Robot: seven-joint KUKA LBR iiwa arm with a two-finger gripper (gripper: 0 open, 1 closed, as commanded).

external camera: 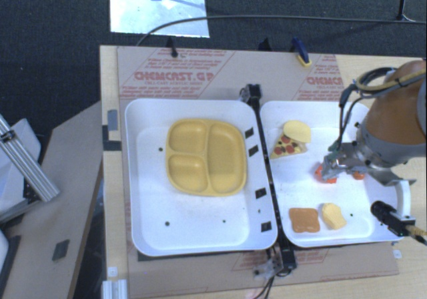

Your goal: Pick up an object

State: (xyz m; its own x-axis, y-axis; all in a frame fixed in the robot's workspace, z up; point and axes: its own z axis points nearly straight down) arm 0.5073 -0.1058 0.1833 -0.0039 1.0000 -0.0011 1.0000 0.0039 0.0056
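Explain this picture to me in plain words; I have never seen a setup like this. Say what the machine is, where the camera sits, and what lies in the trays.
The camera hangs above a bench and looks down at a slant. Two shallow white bins sit side by side. The left bin holds a yellow divided plate. The right bin holds toy food: a pizza slice, a yellow round piece touching it, a brown toast and a pale yellow chunk. The grey and orange shape at right is a robot arm. Its pincer is down at a small orange-red object; whether it grips it is unclear.
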